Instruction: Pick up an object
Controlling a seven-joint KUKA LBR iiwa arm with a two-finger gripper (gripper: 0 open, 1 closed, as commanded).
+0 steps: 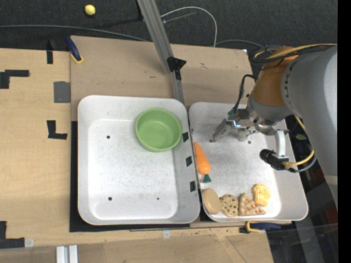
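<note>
Overhead, camera view: the one fixed look down on both bins.
Gripper: the gripper (pixel 230 131) hangs over the upper part of the right bin (pixel 293 207); the grey arm with its orange band reaches in from the right.
Jaws: spread apart, one finger (pixel 220 131) slanting out to the left, the other pointing down toward the bin floor; nothing between them.
Ground under jaws: bare white bin floor, no object touching either finger.
Carrot: a toy carrot (pixel 202 159) lies below and left of the jaws, against the right bin's left wall; the nearest candidate.
Far cluster: a tan round piece (pixel 211 200), a cookie (pixel 230 204), a waffle-like piece (pixel 248 206) and a corn cob (pixel 261 194) sit in a row along the near edge, well below the jaws.
Bowl: a green bowl (pixel 158 129) sits in the left bin (pixel 88 163), well to the left of the jaws, across the divider.
Progress: judged early; no object lifted or gripped.
Left to do: pick a target, probably the carrot, shift over it, descend, close, lift.
</note>
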